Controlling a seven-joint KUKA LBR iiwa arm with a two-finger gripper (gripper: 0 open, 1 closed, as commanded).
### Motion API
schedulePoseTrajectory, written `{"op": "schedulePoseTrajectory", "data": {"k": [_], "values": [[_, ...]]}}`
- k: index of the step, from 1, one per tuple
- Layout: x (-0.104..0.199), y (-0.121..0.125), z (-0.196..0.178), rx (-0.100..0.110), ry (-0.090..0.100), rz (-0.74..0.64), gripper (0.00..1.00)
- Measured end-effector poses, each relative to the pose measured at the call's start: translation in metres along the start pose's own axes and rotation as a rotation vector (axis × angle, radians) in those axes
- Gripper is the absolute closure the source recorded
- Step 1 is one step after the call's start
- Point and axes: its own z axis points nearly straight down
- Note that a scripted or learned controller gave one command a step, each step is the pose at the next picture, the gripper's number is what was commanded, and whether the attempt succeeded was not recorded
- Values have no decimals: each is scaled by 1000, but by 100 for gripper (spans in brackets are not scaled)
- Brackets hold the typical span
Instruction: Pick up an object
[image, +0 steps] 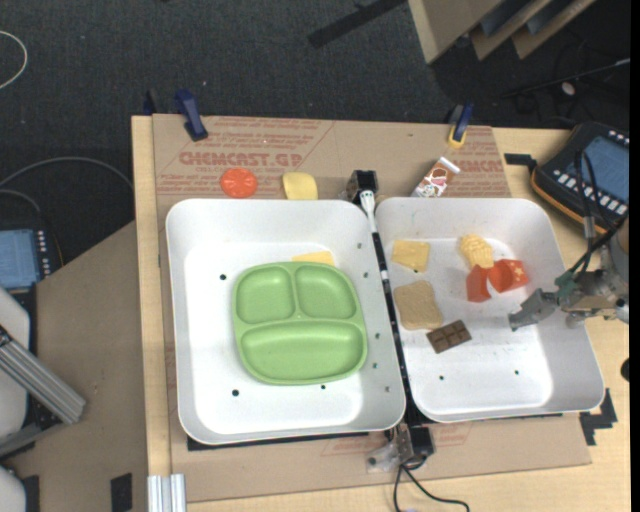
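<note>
The right bin holds several food toys: a pale yellow wedge, a yellow corn piece, a red piece, a tan bread slice and a small brown chocolate bar. My gripper comes in low from the right edge, over the right side of this bin. It sits just right of and below the red piece, apart from it. Nothing shows between its fingers.
The left bin holds a green divided plate with a yellow piece behind it. On the bench behind the bins lie an orange disc, a yellow block and a small packet. A control pendant rests at the right.
</note>
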Motion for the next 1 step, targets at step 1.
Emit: {"op": "schedulePoseTrajectory", "data": {"k": [1], "values": [[36, 67, 109, 1, 2, -7, 0]]}}
